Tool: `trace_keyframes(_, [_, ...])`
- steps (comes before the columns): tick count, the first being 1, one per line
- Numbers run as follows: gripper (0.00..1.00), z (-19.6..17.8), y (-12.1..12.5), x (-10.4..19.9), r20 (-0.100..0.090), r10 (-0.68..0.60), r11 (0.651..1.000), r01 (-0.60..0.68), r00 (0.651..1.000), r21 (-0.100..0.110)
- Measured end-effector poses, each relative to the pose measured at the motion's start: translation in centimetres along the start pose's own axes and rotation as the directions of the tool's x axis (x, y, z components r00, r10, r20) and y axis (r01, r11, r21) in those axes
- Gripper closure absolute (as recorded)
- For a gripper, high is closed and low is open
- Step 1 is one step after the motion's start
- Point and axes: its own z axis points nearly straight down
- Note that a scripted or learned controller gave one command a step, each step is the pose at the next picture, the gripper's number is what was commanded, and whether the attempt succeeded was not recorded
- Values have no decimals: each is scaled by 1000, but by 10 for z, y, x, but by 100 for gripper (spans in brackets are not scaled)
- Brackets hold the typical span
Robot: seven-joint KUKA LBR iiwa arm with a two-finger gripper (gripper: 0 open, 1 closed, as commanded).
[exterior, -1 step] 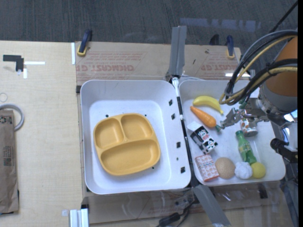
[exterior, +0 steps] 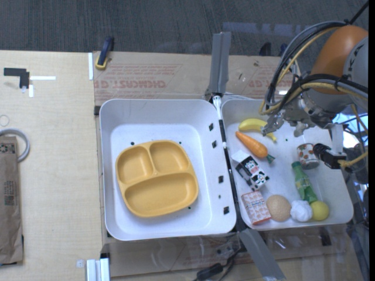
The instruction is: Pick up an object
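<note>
Near edge: pink box (exterior: 255, 208), tan ball (exterior: 279, 208), white ball (exterior: 301, 211), yellow ball (exterior: 320, 210) in a row along the right bin's 6 o'clock wall; prob. settled there against the lip.
Left bin (exterior: 111, 157): biggest item is the yellow divided plate (exterior: 156, 177), flat, centre-ish, tilted so its two small wells face 12.
Right bin (exterior: 345, 192): holds all the small stuff, loose scatter, no order, so likely dumped in for random picks.
Arm (exterior: 343, 54): comes in from 3 o'clock, wrist over the bin's 1 o'clock corner.
Gripper (exterior: 273, 126): low at the bin's 12 o'clock side, tip just beside the banana; fingers narrow-looking, nothing seen betw. them.
Green bottle (exterior: 303, 182): long axis approx 12–6, lying down.
Carrot (exterior: 252, 144): likeliest target w/ banana; long axis 10–4, thin tip to 10, green top to 4.
Banana (exterior: 254, 124): long axis approx 9–3, just above the carrot, 3 o'clock end by the gripper.
Cow-print carton (exterior: 251, 171): on its side, 5 o'clock of carrot.
Small can (exterior: 306, 154): 3 o'clock of carrot, apart.
</note>
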Motion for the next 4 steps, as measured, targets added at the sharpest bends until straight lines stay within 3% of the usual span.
trace_keyframes(1, [0, 53, 8, 23, 0, -45, 999, 45, 999, 0])
trace_keyframes(2, [0, 41, -32, -4, 0, -122, 993, 122, 993, -2])
trace_keyframes(3, [0, 17, -95, -27, -1, -165, 986, 165, 986, -1])
trace_keyframes(4, [0, 28, -46, -84, -1, -265, 964, 265, 964, -6])
